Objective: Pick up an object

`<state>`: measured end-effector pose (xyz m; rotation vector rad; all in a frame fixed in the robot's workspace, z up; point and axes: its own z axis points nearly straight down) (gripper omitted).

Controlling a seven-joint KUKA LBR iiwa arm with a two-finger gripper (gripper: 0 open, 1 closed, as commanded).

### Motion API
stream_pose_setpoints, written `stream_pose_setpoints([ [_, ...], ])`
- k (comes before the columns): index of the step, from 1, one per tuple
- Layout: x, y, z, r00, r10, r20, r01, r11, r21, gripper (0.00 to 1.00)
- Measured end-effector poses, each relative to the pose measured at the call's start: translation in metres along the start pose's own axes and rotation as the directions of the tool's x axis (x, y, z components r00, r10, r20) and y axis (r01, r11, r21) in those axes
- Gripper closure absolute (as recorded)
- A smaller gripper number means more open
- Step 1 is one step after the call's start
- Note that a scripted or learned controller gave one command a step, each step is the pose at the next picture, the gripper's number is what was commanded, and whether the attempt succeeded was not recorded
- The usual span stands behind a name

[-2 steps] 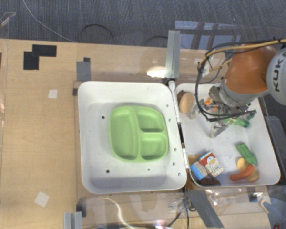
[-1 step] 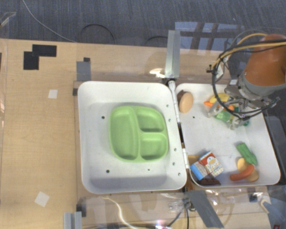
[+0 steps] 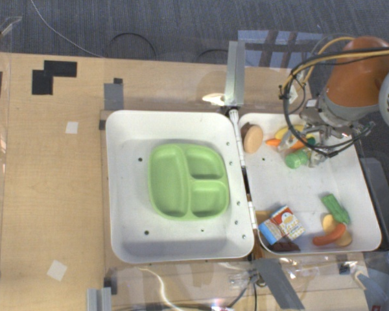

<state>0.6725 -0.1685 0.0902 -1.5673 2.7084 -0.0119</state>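
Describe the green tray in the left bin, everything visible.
The green tray is a light green divided plate, apparently plastic, with rounded corners. It has three compartments: one long one on its left side and two smaller ones stacked on its right. All three look bare. It lies flat, right side up, near the middle of the left bin, slightly toward that bin's right wall. It rests on the bin's white floor; nothing else touches it.

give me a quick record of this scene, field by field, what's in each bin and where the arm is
left bin: green divided tray
right bin: tan egg-shaped item, green cucumber, small carton, red and orange pieces, small green piece
arm: over the right bin's far end
pincer: low among the small items there
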Motion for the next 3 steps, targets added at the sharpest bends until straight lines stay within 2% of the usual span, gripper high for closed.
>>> stream_pose_setpoints([
  [1, -0.038, 0.05, 0.001, 0.996, -0.093, 0.002, 0.093, 0.996, -0.005, 0.0],
  [2, -0.06, 0.038, 0.001, 0.986, 0.165, -0.012, -0.166, 0.986, -0.009, 0.0],
  [3, -0.066, 0.034, -0.015, 0.986, 0.165, 0.009, -0.166, 0.986, 0.008, 1.0],
])
